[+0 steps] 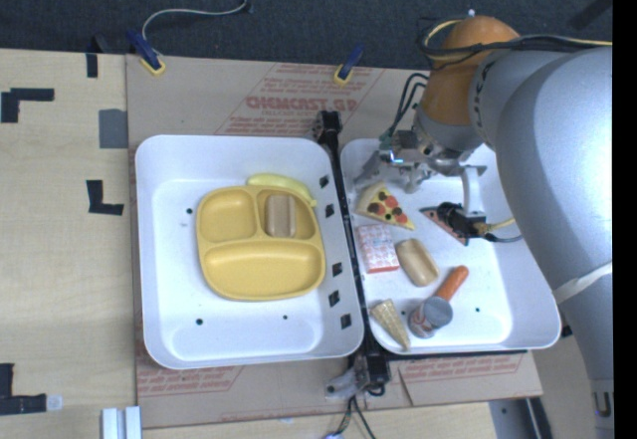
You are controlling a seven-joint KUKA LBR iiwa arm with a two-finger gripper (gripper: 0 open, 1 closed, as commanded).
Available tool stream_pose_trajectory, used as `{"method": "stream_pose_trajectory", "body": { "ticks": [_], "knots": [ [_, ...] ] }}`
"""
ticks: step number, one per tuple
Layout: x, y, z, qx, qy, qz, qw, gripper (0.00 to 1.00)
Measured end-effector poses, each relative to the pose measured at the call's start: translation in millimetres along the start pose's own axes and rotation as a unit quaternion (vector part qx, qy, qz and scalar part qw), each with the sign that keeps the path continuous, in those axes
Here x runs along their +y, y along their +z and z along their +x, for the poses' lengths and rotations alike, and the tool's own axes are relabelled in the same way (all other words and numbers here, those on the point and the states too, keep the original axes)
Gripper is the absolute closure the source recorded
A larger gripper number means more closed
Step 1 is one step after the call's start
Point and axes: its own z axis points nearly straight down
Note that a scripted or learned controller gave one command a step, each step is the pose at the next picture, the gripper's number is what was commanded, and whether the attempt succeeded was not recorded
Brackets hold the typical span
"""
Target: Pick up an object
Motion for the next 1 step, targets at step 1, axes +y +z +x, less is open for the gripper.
{"method": "stream_pose_trajectory", "body": {
  "ticks": [1],
  "knots": [
    [0.1, 0.0, -0.5, 0.000, 0.000, 0.000, 1.0000, 0.00]
  ]
}}
